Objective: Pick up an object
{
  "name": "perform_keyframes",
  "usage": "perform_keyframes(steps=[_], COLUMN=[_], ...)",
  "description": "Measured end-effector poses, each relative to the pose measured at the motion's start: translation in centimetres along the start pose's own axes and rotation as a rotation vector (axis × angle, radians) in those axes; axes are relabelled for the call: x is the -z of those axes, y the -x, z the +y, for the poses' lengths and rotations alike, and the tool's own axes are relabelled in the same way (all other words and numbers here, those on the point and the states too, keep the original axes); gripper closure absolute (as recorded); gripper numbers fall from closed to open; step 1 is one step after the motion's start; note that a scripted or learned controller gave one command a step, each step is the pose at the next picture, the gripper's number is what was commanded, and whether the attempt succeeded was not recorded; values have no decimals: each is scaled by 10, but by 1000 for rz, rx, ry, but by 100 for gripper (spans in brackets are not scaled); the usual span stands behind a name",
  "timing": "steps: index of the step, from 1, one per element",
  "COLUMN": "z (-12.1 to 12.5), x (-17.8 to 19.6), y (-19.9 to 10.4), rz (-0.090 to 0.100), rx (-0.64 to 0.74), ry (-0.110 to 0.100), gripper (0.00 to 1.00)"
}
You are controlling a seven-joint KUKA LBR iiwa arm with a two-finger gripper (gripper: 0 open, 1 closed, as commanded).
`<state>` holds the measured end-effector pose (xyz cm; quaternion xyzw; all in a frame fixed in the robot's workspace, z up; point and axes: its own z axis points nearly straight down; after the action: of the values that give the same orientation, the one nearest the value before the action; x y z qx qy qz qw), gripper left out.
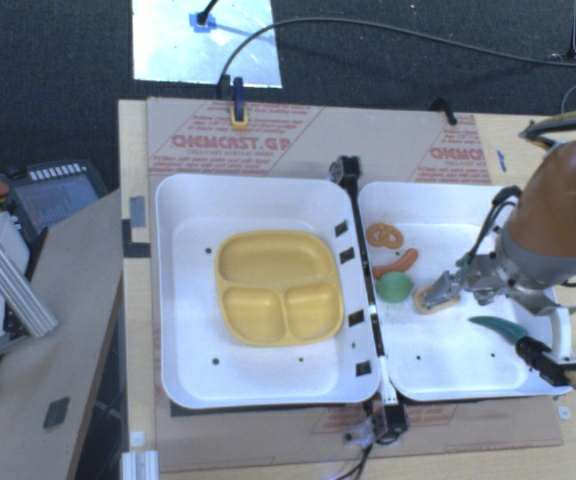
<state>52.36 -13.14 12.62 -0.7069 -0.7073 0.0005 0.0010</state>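
Arm: reaches in over the right bin's [438, 383] right edge, wrist bent down.
Gripper [446, 290]: low at mid-bin, fingers pinching a tan object [430, 298].
Right bin, counted: one pretzel [384, 235], one orange sausage [395, 263], one green ball [395, 286], one green utensil [500, 327].
Left bin [183, 298]: one yellow divided tray [273, 286], centred.
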Motion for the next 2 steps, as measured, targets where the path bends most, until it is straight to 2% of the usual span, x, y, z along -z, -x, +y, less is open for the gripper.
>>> perform_keyframes(steps=[1, 2], z=[2, 5], x=[13, 78], y=[0, 1], rz=[-1, -3], rx=[1, 3], ry=[5, 11], gripper=[100, 100])
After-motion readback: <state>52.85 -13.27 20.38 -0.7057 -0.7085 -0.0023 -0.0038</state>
